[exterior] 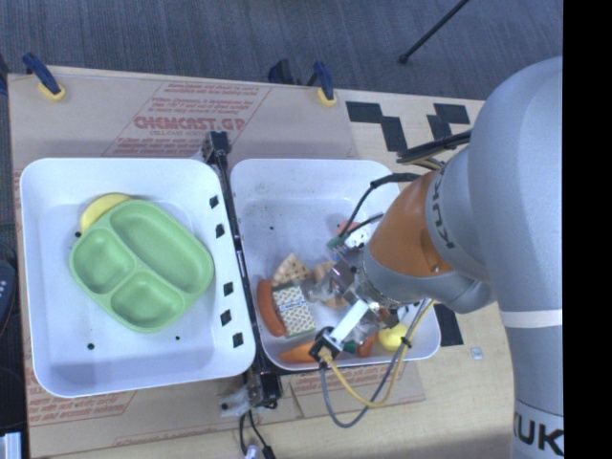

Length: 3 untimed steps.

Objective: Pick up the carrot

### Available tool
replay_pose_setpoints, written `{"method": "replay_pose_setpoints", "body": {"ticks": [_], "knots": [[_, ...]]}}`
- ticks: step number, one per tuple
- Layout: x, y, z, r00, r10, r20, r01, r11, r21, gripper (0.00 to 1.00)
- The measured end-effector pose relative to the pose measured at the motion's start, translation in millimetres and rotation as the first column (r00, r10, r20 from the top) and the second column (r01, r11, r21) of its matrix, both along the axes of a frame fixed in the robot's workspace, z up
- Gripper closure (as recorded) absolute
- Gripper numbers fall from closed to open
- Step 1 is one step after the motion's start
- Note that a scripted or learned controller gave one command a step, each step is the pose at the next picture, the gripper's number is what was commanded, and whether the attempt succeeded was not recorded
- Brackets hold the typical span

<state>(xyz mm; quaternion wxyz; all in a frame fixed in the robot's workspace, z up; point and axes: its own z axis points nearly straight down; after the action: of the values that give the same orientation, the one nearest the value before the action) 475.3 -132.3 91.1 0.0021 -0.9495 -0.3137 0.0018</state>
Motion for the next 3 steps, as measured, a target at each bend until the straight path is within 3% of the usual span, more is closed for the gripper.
{"method": "replay_pose_setpoints", "body": {"ticks": [1, 2, 3], "knots": [[0.0, 0.9, 9.3, 1.0, 0.008, -0.004, -0.008, 1.0, 0.003, 1.0], [1.1, -26.8, 61.3, 0.947, 0.321, 0.003, -0.321, 0.947, -0.001, 1.0], [1.0, -26.9, 61.4, 0.947, 0.321, 0.003, -0.321, 0.947, -0.001, 0.0]]}}
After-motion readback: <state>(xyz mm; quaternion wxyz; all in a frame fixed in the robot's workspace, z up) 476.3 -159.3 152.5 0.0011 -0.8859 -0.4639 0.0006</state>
